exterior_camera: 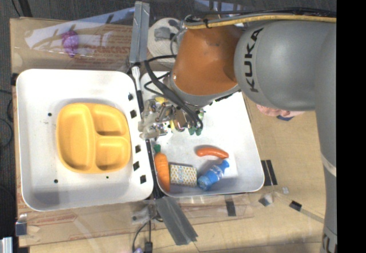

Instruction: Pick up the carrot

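Note:
The carrot (162, 169) lies along the left wall of the right bin (249, 149), orange with a green tip at its upper end. My gripper (167, 122) hangs over the bin's upper left area, just above the carrot's green tip, and its fingers blend into the wrist's cables and metal parts. The orange-banded wrist and grey arm cover the bin's far half.
A yellow divided plate (94, 135) sits in the left bin (34, 189). In the right bin lie an orange-red sausage-shaped piece (212, 152), a small patterned box (183, 175) next to the carrot, and a blue bottle (213, 174).

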`<state>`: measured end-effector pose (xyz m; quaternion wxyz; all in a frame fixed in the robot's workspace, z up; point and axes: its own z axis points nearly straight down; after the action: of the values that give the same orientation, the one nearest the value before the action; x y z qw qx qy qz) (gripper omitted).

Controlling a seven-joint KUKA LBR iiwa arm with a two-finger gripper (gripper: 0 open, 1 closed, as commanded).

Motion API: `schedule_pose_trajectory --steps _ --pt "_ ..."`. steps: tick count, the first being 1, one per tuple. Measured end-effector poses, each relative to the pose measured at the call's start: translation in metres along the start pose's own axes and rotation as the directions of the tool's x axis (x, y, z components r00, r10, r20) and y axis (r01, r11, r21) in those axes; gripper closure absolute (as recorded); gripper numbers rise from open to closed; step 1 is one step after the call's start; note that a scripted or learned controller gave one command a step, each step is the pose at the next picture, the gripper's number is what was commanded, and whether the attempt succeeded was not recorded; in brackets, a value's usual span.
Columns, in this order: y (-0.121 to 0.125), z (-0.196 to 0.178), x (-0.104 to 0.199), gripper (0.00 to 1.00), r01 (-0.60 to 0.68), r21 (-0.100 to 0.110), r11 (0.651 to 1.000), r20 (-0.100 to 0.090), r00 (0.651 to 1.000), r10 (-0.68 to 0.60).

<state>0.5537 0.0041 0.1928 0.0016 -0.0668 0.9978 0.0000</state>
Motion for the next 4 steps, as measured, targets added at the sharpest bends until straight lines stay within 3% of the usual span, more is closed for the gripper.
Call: schedule_pose_trajectory --steps 1,2,3,4 --pt "-0.077 -0.014 0.057 1.0 0.007 0.001 1.0 -0.003 1.0 -0.007" --pt "-0.094 0.097 0.063 1.0 -0.053 0.009 0.999 0.007 0.999 0.053" --pt "-0.09 0.091 0.053 0.0 -0.047 0.009 0.999 0.038 0.998 0.046" --pt "-0.089 0.086 0.057 0.0 0.36 0.031 0.933 0.055 0.931 -0.361"
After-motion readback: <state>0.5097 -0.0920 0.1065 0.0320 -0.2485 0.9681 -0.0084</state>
